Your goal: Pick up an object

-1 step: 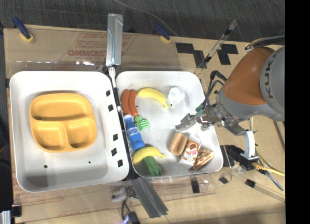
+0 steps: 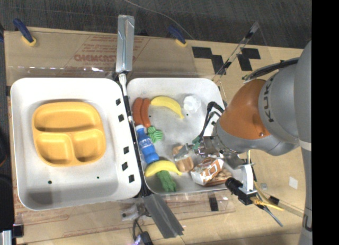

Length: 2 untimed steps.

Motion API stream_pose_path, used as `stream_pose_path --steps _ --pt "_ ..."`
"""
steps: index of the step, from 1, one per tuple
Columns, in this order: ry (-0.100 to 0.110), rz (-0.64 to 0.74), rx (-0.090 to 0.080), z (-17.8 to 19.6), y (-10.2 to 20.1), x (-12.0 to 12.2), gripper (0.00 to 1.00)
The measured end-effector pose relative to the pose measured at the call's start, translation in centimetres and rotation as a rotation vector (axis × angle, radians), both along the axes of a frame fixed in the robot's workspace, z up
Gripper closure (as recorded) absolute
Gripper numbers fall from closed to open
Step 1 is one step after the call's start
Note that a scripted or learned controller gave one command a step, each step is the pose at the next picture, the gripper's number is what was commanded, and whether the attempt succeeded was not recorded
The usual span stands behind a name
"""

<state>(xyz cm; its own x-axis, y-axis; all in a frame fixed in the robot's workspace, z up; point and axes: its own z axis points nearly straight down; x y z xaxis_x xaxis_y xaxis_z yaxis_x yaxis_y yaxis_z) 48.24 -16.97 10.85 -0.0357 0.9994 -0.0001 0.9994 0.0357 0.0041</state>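
The right bin [image 2: 169, 87] holds a hot dog [image 2: 141, 111], a banana [image 2: 166, 104], a clear cup [image 2: 190, 103], a blue bottle [image 2: 146, 146], a small green toy [image 2: 155, 133], a second banana [image 2: 161, 167] with a green piece [image 2: 166, 181] and a brown-and-white snack packet [image 2: 210, 172]. My gripper [image 2: 197, 149] reaches down into the bin's lower right part, just above the packet and beside a tan toy [image 2: 183, 160]. The arm's wrist covers its fingertips.
A yellow divided tray [image 2: 68, 132] lies in the left bin [image 2: 32, 185]. A metal divider post [image 2: 124, 42] stands between the bins at the back. Cardboard lines the bench around the bins.
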Motion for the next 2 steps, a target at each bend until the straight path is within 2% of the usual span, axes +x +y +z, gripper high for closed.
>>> stream_pose_path --steps 1,2 --pt "-0.004 0.265 -0.010 0.3 7.1 9.3 0.00" --pt "0.008 0.110 0.001 -1.7 7.2 16.6 0.00"
